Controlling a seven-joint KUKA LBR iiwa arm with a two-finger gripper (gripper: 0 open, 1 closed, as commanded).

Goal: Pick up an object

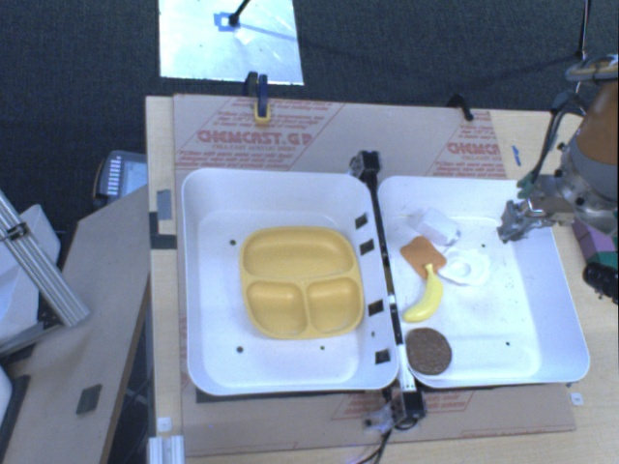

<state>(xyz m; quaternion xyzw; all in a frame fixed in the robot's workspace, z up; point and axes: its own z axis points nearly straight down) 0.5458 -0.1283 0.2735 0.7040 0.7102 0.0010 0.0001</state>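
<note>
One banana (426,301), one brown disc (428,350) and one orange piece (423,254) are seen at 9 o'clock in the right bin (542,298). The gripper (515,222) is placed at its 2 o'clock rim; its state cannot be told.

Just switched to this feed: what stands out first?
A yellow divided plate sits in the middle of the left bin. In the right bin, a banana, a brown disc and some small white pieces cluster near the divider, with the gripper hovering at the bin's far right edge.
</note>
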